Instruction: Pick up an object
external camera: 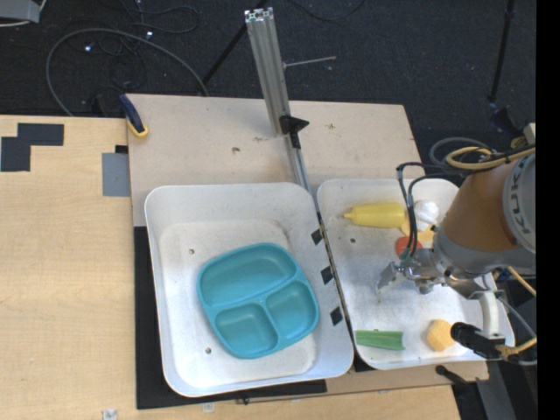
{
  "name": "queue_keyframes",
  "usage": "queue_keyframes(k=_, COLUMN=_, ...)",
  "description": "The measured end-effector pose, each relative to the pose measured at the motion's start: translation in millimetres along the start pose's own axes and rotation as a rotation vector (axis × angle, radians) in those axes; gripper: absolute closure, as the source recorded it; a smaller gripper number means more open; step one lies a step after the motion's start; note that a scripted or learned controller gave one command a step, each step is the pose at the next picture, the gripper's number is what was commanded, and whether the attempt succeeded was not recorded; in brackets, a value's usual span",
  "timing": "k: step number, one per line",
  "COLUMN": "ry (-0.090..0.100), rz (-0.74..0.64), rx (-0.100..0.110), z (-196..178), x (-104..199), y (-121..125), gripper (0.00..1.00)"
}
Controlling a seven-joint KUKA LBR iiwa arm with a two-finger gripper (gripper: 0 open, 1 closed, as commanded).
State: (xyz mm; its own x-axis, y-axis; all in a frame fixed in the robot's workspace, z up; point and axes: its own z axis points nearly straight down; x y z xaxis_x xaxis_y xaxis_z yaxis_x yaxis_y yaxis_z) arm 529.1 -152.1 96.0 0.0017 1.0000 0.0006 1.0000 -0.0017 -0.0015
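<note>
My gripper [389,278] hangs over the middle of the right bin [350,269], fingers open with nothing between them. A yellow bottle-like object [378,215] lies at the bin's back, just beyond the gripper. Beside the wrist sits a small red object [403,245], partly hidden by the arm. A green flat piece [380,340] lies near the bin's front edge. To its right rests a small yellow-orange lump [439,335]. A white object [427,211] lies at the back right.
The left bin [175,226] holds a teal divided plate [256,298]. An aluminium post [269,68] rises behind the two bins. The arm's orange band [481,208] covers the right bin's right side.
</note>
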Motion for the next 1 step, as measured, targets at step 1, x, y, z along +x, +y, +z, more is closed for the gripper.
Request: queue_keyframes(k=1, ry=0.003, rz=0.003, rx=0.002, z=-10.8, x=-0.2, y=-0.6, gripper=1.0)
